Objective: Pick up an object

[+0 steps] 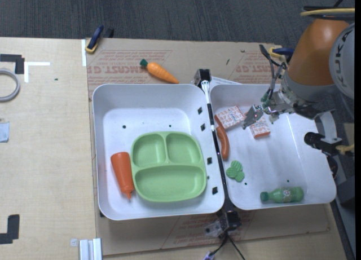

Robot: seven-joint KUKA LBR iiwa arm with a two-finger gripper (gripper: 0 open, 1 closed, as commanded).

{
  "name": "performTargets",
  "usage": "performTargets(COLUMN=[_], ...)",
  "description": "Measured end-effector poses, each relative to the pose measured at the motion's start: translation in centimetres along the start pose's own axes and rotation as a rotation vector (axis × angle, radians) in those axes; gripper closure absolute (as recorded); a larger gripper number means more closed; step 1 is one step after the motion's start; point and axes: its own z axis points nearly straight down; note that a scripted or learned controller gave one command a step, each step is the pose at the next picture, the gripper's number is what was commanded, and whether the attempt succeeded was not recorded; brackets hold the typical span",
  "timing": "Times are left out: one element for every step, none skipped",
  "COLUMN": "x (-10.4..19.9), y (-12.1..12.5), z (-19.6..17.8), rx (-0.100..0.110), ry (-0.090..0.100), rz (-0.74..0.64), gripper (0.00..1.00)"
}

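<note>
Counting two carrots, one bottle.

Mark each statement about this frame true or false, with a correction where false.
1. The green divided plate sits in the left bin. True.
2. The green bottle stands upright. False: it lies on its side in the right bin.
3. One carrot lies outside both bins. True.
4. The hand hangs over the left bin. False: it is over the right bin, near the small boxes.
</note>
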Motion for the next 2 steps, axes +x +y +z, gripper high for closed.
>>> performTargets(x=[-3.30, -3.09], y=[2.79, 2.56], z=[6.76, 6.32], rx=[-0.009, -0.002], ry=[-0.008, -0.002], rz=[-0.028, -0.026], gripper=[0.00, 1.00])
